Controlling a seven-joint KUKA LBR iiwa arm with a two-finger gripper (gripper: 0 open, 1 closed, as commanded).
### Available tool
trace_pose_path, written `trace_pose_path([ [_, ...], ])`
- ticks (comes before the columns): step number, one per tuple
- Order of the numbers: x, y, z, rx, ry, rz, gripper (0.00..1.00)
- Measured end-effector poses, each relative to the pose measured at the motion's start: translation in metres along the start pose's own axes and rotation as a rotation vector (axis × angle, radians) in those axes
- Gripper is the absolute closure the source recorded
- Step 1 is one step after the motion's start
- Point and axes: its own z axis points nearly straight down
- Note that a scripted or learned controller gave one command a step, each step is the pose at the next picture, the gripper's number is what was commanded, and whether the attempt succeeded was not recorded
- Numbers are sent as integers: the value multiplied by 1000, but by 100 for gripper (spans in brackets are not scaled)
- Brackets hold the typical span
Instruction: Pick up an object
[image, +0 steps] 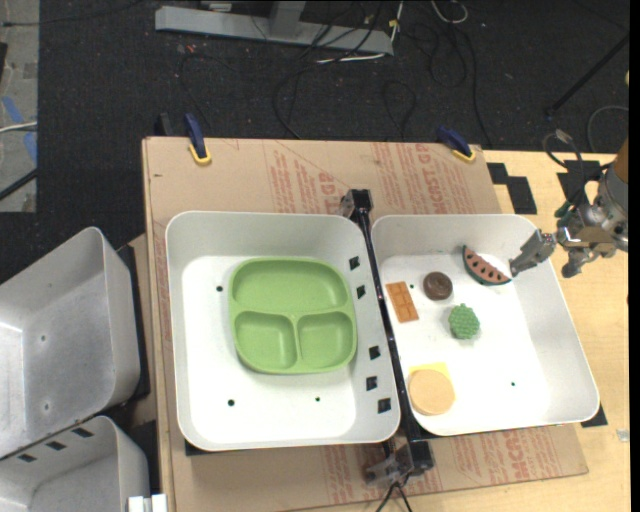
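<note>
Watermelon slice (485, 267) at far edge of right bin (560, 350), near brown disc (437, 286), green broccoli piece (463, 322). Gripper (553, 256) just beside slice, fingers spread, holding nothing.

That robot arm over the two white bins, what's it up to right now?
The arm's gripper sits at the far right edge of the right bin, close to a watermelon slice toy, and holds nothing. Also lying in that bin are a brown round piece, an orange waffle-like rectangle, a green bumpy ball and a tan disc. The left bin holds a green divided plate. Nothing has been lifted yet.
</note>
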Motion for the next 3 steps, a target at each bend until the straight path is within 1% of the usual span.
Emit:
trace_pose_path([
  [1, 1, 3, -7, -13, -3, -4, 0],
  [2, 11, 0, 48, -7, -1, -3, 0],
  [3, 12, 1, 91, -9, -2, -3, 0],
])
